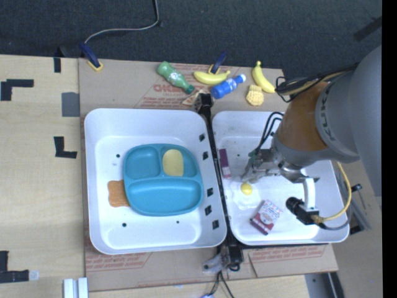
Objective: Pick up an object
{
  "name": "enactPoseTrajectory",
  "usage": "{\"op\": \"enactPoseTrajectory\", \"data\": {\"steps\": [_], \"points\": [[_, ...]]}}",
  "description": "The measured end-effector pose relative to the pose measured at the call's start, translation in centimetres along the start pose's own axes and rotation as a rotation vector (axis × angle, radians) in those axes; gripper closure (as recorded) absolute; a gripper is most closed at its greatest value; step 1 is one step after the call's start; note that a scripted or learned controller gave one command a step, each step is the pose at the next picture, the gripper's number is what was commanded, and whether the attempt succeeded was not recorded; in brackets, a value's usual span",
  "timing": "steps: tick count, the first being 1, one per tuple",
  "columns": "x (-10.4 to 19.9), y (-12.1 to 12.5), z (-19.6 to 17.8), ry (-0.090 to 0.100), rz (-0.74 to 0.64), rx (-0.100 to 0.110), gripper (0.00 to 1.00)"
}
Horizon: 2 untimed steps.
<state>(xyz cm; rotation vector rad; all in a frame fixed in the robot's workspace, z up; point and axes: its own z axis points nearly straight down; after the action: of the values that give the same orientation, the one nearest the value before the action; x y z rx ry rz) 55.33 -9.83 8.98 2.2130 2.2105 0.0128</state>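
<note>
We see 2 shallow white bins side by side on a cardboard sheet. The left bin [99, 135] carries a blue divided plate [162, 180], with a pale yellow oval piece [173, 162] lying in its far right compartment. A flat orange-brown piece [116, 194] sits against the plate's left edge, partly tucked under it.

The grey arm with its orange band [304, 124] reaches in from the right over the right bin [322, 236]. The gripper [254, 172] is low over the left half of that bin; we cannot tell how its jaws stand, since the wrist and cables cover them from above. Just beside the gripper, on its near side, a fried egg toy [245, 190] with a yellow yolk lies on the bin floor; we cannot tell whether anything touches it. Near the egg, toward the near right, a small red and white packet [267, 216] lies tilted. A thin dark pink item [223, 162] rests along the bin's left wall, left of the gripper.

Beyond the far rims of the bins, 5 toys sit on the cardboard: a green bottle [174, 77], a banana [211, 77], a blue bottle [227, 86], a yellow corn cob [254, 95] and a 2nd banana [262, 79].
</note>
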Motion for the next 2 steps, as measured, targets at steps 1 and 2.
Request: {"op": "enactPoseTrajectory", "data": {"steps": [1,2], "points": [[0.1,-0.2,0.3,0.003,-0.002,0.008,0.00],[-6.3,1.9,-5.2,0.002,0.000,0.015,0.00]]}}
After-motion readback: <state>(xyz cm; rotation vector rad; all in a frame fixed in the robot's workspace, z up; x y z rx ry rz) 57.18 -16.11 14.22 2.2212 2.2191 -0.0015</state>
